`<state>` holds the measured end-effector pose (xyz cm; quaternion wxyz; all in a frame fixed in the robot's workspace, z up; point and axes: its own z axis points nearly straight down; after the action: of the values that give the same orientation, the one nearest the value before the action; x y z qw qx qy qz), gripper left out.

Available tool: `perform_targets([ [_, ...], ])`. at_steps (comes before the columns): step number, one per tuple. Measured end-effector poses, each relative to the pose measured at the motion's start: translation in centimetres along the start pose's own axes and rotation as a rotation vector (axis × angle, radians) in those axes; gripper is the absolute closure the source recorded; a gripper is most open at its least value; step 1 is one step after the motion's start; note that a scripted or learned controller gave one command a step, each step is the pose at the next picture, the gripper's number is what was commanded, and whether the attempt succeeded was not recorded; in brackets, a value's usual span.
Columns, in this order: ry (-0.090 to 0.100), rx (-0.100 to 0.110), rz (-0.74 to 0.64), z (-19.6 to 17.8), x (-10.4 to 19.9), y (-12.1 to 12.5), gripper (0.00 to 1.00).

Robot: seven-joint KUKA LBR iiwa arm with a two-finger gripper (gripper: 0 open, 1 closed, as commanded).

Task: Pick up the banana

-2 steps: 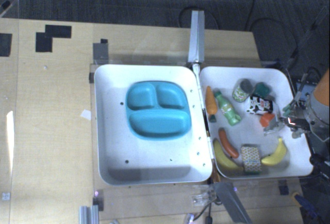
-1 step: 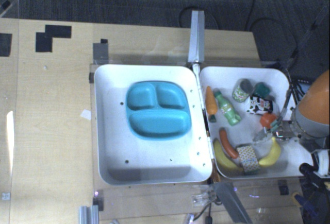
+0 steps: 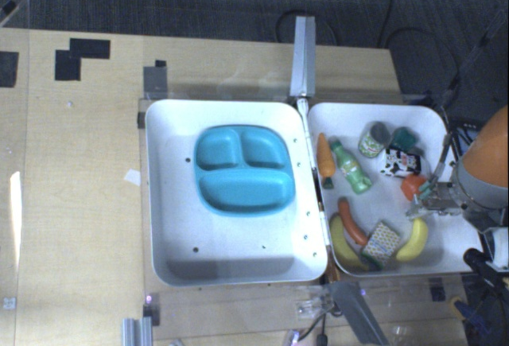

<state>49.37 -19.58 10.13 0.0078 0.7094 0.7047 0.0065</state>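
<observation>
**A:** What lies nearest in your bin?

**B:** Along the near wall of the right bin (image 3: 445, 266) I see the banana (image 3: 414, 239). It is curved and yellow, towards the near right corner. Just left of it is a small patterned block (image 3: 383, 240), touching or nearly so. Left of that, a yellow-green curved piece (image 3: 342, 246) hugs the near left corner, with a red sausage (image 3: 352, 224) lying slantwise on its far side.

**A:** And you?

**B:** My gripper (image 3: 430, 204) hangs just past the banana's far tip, reaching in from the right on the grey arm with the orange band (image 3: 487, 152). I cannot tell whether my jaws are apart or together, nor whether they touch the fruit. Nothing shows clamped between them.

**A:** Farther on?

**B:** A small red-orange thing (image 3: 409, 186) sits just left of me. Beyond it is a black-and-white packet (image 3: 400, 161). Mid-bin a green bottle (image 3: 350, 169) lies tilted, and an orange carrot (image 3: 324, 159) runs along the left wall. Farthest are a small can (image 3: 371, 141) and a dark teal object (image 3: 405, 137), side by side near the far wall.

**A:** The other bin?

**B:** The left bin (image 3: 171, 201) holds a blue divided plate (image 3: 242, 169), well apart from the banana.
</observation>
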Motion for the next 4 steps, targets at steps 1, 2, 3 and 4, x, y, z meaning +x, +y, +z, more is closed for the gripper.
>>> perform_targets([
  [1,0.001,0.014,0.033,-10.5,5.8,2.0,1.0],
  [2,0.001,0.014,0.033,-10.5,5.8,2.0,0.0],
  [3,0.0,0.014,0.025,-18.3,2.1,-0.2,0.0],
  [4,0.001,0.016,0.059,0.7,4.7,-0.6,0.0],
])
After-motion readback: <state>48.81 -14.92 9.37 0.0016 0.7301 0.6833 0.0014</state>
